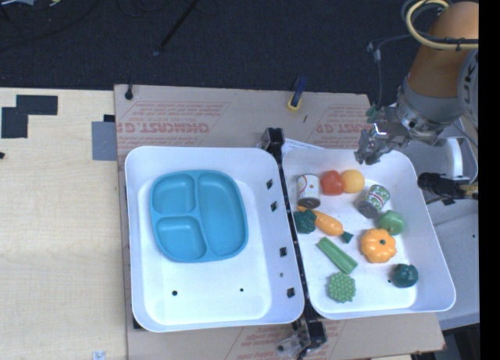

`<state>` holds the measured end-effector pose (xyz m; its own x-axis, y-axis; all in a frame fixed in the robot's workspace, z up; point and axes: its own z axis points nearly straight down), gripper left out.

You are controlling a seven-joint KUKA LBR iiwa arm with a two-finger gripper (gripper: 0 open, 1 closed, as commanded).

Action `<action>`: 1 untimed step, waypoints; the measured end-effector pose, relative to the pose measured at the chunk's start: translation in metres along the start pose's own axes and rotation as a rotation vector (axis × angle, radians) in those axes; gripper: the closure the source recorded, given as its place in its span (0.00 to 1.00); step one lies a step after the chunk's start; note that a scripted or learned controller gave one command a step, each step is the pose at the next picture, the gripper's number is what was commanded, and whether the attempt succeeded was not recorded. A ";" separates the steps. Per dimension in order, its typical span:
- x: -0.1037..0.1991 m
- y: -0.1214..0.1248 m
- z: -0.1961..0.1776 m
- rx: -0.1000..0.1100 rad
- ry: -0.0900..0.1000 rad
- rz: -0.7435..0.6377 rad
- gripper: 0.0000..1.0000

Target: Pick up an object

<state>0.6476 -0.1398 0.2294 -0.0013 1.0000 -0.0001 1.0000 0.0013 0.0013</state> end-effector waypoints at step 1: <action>0.050 -0.009 0.010 0.006 0.002 -0.001 1.00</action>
